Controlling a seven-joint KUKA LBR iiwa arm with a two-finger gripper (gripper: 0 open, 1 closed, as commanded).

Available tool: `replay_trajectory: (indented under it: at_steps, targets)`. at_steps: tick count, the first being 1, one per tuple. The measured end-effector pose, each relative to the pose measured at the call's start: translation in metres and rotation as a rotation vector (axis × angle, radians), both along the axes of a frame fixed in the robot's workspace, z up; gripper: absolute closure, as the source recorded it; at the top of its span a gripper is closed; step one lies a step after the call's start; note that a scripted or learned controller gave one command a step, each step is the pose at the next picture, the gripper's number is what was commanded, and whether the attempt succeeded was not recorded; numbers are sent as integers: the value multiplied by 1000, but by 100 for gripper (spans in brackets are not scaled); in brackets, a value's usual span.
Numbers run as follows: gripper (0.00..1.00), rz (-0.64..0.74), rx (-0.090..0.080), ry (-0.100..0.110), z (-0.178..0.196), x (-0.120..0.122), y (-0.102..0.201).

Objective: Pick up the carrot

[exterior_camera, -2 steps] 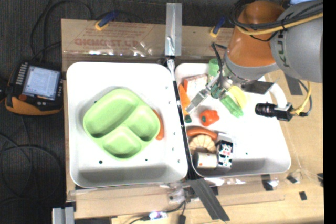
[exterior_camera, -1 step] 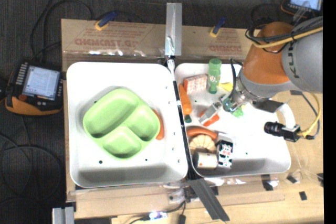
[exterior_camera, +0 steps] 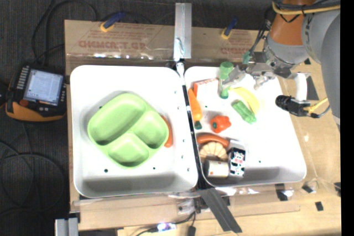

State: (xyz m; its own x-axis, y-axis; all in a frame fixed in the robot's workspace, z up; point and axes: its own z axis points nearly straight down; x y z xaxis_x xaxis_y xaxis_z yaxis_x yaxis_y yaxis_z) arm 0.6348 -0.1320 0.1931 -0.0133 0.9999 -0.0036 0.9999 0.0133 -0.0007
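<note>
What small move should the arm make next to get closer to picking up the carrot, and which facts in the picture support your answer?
Probably shift the tool leftward across the right bin toward the carrot. The carrot lies along that bin's left wall, while the tool sits near the bin's back edge beside the green bottle and banana, well apart from it.
</note>
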Motion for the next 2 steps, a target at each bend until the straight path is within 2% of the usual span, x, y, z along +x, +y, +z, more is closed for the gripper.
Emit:
replay_trajectory:
  at_steps: [1,2]
  targets:
    - [0,549,-4,-4,-88,-12,28]
    - [0,860,5,2,-10,-82,60]
